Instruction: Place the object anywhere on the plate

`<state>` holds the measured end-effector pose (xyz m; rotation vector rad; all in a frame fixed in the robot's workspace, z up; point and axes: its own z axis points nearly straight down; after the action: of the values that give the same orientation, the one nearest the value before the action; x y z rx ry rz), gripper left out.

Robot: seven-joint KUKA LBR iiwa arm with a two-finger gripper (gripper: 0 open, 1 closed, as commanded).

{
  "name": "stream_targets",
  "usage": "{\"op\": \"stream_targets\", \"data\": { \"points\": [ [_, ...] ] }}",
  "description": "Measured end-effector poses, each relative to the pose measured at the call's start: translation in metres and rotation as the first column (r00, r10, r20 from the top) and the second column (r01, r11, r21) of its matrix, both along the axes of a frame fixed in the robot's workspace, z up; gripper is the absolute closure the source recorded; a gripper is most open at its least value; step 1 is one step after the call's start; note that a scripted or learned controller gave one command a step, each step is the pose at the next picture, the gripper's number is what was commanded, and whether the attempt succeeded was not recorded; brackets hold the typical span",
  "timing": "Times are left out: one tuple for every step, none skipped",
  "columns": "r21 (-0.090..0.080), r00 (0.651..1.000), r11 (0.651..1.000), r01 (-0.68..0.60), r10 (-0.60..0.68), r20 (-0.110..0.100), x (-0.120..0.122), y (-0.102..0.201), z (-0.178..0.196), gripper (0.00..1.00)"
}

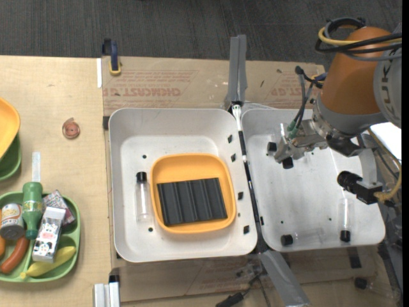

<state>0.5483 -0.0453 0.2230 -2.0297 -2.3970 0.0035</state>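
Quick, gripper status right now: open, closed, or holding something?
Gripper: over the right bin; whether it is open or closed cannot be told, and nothing is seen held in it.

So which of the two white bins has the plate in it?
The left bin: the orange plate sits inside it, away from the hand.
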Motion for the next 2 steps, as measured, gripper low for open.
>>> {"op": "stream_targets", "data": {
  "points": [
    [0.000,0.999,0.999,-0.043,0.043,0.000,-0.014,0.025,0.013,1.00],
    [0.001,0.983,0.983,-0.184,0.184,-0.003,-0.071,0.072,-0.011,1.00]
  ]
}}
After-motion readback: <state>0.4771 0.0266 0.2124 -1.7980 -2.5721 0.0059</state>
